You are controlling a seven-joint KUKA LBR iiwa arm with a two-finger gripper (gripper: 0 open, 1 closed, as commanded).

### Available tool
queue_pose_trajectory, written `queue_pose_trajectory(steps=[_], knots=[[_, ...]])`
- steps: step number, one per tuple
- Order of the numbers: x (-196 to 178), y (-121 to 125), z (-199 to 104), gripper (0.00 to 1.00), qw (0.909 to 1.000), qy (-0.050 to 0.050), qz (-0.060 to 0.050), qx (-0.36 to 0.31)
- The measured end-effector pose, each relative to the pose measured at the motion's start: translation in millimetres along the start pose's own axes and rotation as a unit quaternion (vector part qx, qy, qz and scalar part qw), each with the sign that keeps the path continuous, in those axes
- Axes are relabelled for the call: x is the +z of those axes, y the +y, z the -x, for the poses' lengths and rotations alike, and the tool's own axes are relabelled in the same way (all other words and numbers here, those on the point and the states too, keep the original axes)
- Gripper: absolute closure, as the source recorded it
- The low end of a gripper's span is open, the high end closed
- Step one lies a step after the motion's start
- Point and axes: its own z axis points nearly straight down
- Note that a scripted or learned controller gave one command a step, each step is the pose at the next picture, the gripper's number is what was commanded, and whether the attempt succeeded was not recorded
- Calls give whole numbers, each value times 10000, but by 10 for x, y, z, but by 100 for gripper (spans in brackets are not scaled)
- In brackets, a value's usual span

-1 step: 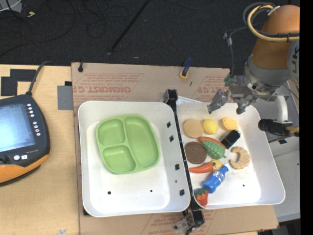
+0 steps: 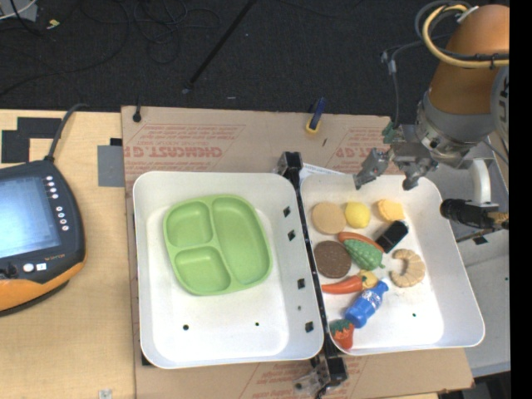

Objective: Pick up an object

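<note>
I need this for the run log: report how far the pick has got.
Done: nothing looks picked; the gripper hangs over the far edge of the right bin, fingers spread with nothing between them. In hand: positioning above the pile. Left: lower, close on an item such as the yellow lemon or the blue bottle, and lift. The green tray sits in the left bin.

A single fixed camera looks down at a slant on the bench from above its near edge, facing the dark floor beyond. The black divider (image 2: 303, 248) between the two white bins sits near centre frame. Left of it lies the left bin (image 2: 154, 322), right of it the right bin (image 2: 453, 306). The distance takes in both bins whole.
</note>
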Motion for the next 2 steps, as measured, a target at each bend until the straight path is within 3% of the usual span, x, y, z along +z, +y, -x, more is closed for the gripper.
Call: queue_pose_trajectory(steps=[2], knots=[[1280,-4,48,0,10000,6,-30,3]])
